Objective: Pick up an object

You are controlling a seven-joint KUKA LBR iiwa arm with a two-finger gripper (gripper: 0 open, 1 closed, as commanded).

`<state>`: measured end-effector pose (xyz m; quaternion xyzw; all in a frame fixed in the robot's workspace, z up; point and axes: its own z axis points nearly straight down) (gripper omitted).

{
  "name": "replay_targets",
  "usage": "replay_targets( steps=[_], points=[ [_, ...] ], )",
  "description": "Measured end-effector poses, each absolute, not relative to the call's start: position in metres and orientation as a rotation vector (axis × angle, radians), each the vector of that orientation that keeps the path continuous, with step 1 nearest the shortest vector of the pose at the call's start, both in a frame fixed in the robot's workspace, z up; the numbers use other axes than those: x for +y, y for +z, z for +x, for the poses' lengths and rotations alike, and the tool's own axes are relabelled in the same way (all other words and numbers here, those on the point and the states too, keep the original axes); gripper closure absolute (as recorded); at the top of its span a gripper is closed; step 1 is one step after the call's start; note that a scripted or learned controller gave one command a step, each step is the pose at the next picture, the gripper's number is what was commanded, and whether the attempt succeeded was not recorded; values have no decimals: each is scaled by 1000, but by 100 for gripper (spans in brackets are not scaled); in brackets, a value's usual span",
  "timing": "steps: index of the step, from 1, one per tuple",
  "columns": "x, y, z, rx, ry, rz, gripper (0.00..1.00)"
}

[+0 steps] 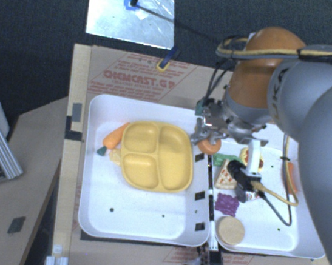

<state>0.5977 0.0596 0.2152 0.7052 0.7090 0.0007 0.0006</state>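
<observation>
**Gripper low over the divider between bins; grasp not confirmed**

Nearest the gripper point(206, 131) is a small orange round piece point(209, 146), lying at the top of the divider point(211, 196) where the two white bins meet. It sits directly below and just toward the camera from the gripper body, touching or nearly touching it. Whether it is between the fingers cannot be told: the wrist hides them, so their spread is unknown.

The piece is roughly round in outline, so no long axis governs the approach. In my judgement the coming move turns on a short vertical relation: the piece lies under the tool, not off to a side.

Right bin point(261, 237): a pizza-slice toy point(227, 177) just below the round piece, a purple piece point(227, 203) beneath that, and a tan disc point(231, 230) near the front edge. A cable point(276, 199) trails across this bin.

Left bin point(136, 216): a yellow divided plate point(153, 156) near the centre, with a toy carrot point(114, 136) touching its left rim.

Risk noted: the piece rests by the divider, which may block one finger.
</observation>
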Motion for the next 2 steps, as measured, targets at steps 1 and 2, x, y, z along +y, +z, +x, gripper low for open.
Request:
replay_targets(
  steps=[1,2],
  points=[
    [56,233,595,2226,4,2215,100],
    [57,232,607,2227,2,2213,100]
  ],
)
